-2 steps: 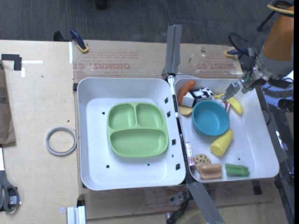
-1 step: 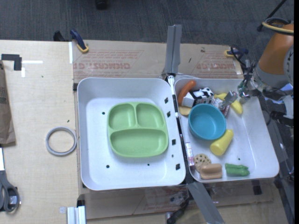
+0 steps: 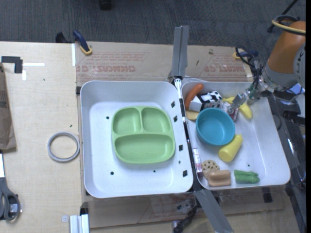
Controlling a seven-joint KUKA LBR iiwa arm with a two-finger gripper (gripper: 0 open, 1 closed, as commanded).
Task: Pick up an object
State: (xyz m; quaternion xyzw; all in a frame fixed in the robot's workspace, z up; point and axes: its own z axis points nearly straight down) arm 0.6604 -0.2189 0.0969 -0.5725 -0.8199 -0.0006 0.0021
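the gripper (image 3: 239, 105) hangs low in the right bin (image 3: 272, 149), touching a yellow banana (image 3: 245, 110) just beside the blue bowl (image 3: 215, 126). the banana is small, curved and bright yellow. the gripper covers part of it. the gripper tips are too small and blurry, so i cannot tell if it is open or closed

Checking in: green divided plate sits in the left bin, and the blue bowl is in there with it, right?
Not quite. The green divided plate does sit in the left bin, but the blue bowl is in the right bin, among the toy foods, beside the yellow piece. The camera view shows it.
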